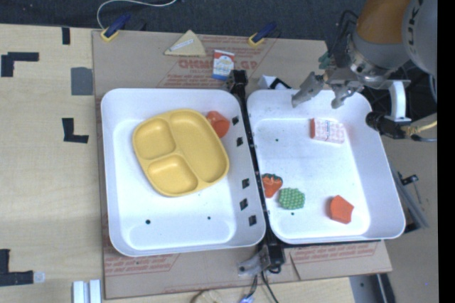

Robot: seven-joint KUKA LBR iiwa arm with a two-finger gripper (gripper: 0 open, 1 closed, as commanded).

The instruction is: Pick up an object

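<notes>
Tool [321, 93] open — above pink packet [327, 130]

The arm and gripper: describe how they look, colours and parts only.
The arm is grey with a broad orange band above the wrist and black cables looping at its top. The gripper has two slim grey metal fingers under a pale grey mount.

The yellow divided plate [180, 151] hides part of an orange object [220, 124] at its upper right rim. The arm [398, 3] is cut off by the frame's top and right edges.
</notes>
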